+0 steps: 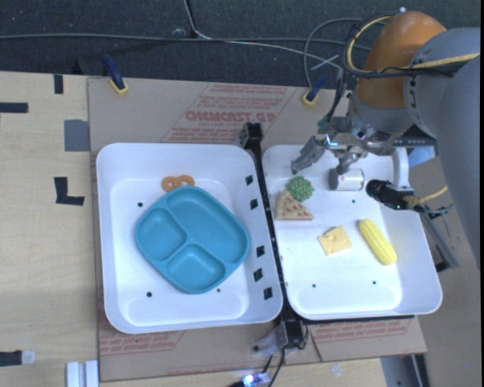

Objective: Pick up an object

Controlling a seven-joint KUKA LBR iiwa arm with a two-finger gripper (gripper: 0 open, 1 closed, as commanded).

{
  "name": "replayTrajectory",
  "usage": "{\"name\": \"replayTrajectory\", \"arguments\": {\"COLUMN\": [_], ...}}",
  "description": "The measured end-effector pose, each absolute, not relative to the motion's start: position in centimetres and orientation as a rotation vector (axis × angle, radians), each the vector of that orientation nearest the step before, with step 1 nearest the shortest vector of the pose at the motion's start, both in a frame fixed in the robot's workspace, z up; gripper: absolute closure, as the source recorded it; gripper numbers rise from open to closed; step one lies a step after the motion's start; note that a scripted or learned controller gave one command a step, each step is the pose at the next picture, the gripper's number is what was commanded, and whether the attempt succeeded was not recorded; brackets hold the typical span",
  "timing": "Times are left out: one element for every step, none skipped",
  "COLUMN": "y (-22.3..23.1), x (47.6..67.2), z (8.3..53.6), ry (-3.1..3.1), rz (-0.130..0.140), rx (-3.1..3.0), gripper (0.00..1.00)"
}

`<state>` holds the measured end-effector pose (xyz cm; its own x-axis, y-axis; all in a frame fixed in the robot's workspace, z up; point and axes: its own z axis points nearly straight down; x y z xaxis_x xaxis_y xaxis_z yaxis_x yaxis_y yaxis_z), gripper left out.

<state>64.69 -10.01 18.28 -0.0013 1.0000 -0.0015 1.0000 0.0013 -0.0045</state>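
Hovering over the far edge of the right bin (419, 297), the end effector (327, 161) has its two fingers spread apart, and nothing sits between them. Candidates for the pick all lie in that bin: a green broccoli piece (299, 189) just below the nearer finger, a tan waffle wedge (292, 209) touching the broccoli on its near side, a yellow cheese block (334, 240) near the bin's middle, and a yellow corn cob (377, 241) just beside it toward the right edge.

The main risk, as I judge it, is crowding. The broccoli and the waffle wedge touch, so a descent there could land a finger on the wedge, push both away, or close on an edge and slip. They also lie close to the wall shared with the left bin (113, 240), and a finger could strike that wall. The wedge and the cheese are flat and may give the fingers little to close on.

A small white cylindrical piece (348, 181) lies just beside the fingers; I cannot tell whether it is loose. The left bin carries a blue divided plate (192, 239) and a small pretzel (176, 183) at the plate's far edge, well apart from the arm. Cables trail across the bench's (32, 240) far edge.
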Motion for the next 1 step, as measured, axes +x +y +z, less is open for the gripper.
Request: {"name": "replayTrajectory", "arguments": {"y": [-9.52], "x": [64.82], "z": [11.94], "ry": [-2.222], "rz": [0.007], "rx": [-2.216], "gripper": [0.00]}}
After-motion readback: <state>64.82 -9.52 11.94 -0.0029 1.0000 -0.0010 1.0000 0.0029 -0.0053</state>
